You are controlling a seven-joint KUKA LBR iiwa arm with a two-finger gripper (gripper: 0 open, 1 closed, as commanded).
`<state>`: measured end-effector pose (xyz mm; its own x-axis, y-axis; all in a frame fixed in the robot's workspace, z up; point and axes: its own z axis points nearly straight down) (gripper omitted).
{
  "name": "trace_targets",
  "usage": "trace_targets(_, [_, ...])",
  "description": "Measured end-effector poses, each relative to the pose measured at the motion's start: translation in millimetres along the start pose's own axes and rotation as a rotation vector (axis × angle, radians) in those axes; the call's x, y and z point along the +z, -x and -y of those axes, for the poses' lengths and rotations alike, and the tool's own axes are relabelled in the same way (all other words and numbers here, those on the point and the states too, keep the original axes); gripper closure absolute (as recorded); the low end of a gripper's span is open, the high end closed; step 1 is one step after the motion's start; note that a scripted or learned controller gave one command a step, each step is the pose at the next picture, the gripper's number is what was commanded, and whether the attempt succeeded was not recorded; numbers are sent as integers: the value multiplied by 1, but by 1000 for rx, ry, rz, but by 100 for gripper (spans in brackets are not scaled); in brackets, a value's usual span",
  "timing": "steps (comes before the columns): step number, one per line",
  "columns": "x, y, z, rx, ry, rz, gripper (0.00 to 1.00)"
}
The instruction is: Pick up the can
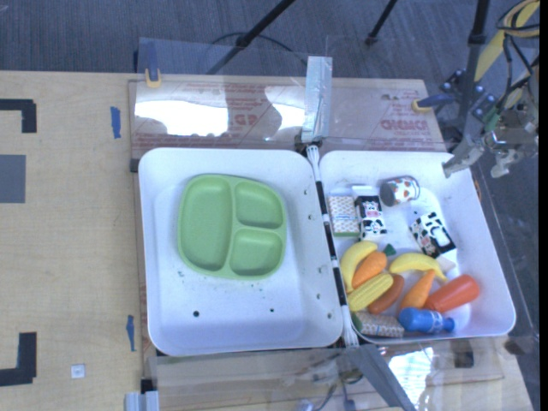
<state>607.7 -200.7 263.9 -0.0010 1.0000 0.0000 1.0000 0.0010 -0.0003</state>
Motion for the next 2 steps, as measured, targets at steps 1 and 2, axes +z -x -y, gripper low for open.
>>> trace_targets(1, [135, -51, -1, -214, 2, 1, 0])
trace_targets(2, [35, 24, -23, -383, 4, 3, 0])
